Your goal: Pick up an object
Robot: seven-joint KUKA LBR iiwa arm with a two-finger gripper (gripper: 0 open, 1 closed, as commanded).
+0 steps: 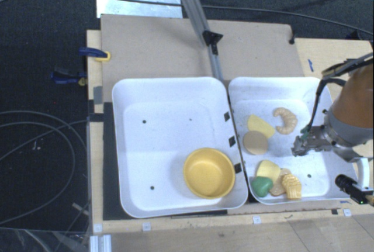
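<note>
While the grey arm with its orange band reaches in from the right, its dark two-finger gripper (302, 144) hangs low over the right-hand shallow white bin (295, 88), and I cannot tell how it is set from up here. Nothing shows between its tips. Nearest to it lies a pale tan croissant-shaped toy (286, 120), just up and to its left. Further left sit a yellow wedge (260, 126) and a round beige disc (255, 142), touching. Below the gripper cluster a second yellow wedge (268, 169), a green rounded piece (262, 186) and a knobbly yellow corn-like toy (290, 184). A yellow plastic bowl (209, 172) rests in the left-hand white bin (158, 93).
</note>
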